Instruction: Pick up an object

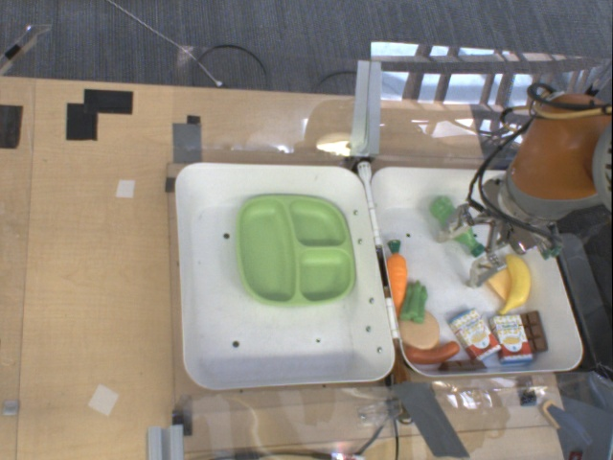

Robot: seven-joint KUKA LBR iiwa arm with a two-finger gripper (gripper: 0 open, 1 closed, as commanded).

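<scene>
My gripper (471, 248) hangs low over the right bin (407, 195), below the orange band of the arm. Its two fingers stand apart, one finger (459, 226) toward the bin's back and the other near the banana. A green toy (443, 208) lies at the bin's back, and a green piece (470, 241) shows between the fingers. Whether the fingers press on it I cannot tell. A yellow banana (516, 284) lies just right of the gripper.
The right bin also holds a carrot (397, 278), a green vegetable (415, 302), a tan disc (420, 333), a sausage (433, 353), two juice cartons (471, 332) and a chocolate bar (536, 332). A green divided plate (294, 249) lies in the left bin (206, 353).
</scene>
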